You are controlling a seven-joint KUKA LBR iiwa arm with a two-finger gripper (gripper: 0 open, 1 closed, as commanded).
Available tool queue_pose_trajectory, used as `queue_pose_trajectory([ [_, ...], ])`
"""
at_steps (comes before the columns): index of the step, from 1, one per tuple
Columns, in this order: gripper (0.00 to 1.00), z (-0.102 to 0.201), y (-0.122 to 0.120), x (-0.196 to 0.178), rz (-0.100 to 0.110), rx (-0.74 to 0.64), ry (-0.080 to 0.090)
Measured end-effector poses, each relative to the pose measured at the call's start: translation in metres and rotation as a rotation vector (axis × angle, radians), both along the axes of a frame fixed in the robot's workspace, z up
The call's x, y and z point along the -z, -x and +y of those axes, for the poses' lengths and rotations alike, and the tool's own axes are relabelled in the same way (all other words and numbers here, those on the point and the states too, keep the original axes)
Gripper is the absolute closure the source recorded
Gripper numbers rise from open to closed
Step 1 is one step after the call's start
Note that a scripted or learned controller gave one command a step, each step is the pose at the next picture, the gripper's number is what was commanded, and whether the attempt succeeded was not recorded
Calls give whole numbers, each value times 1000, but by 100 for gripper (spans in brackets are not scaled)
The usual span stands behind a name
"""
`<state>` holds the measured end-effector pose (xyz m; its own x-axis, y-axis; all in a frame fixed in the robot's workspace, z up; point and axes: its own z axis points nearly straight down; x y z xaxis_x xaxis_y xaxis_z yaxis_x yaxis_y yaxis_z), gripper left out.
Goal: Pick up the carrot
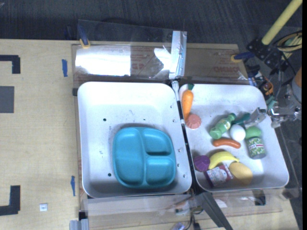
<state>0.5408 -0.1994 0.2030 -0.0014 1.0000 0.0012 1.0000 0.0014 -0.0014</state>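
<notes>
The carrot, orange with a green top, lies upright along the left wall of the right bin, near its far left corner. A pink round toy sits just below the carrot's tip. My gripper hangs at the right bin's right rim, far to the right of the carrot and apart from it. Nothing shows held in it.
The right bin also holds a green bottle, a white egg, a green can, a red sausage, a banana, a purple piece and a yellow lemon. In the left bin lies a blue divided plate.
</notes>
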Motion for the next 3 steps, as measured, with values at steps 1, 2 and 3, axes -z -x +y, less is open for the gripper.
queue_pose_trajectory([
  [1,0,62,47,116,-7,-19,1],
  [2,0,15,23,19,-4,232,3],
  [3,0,81,60,116,-7,23,2],
])
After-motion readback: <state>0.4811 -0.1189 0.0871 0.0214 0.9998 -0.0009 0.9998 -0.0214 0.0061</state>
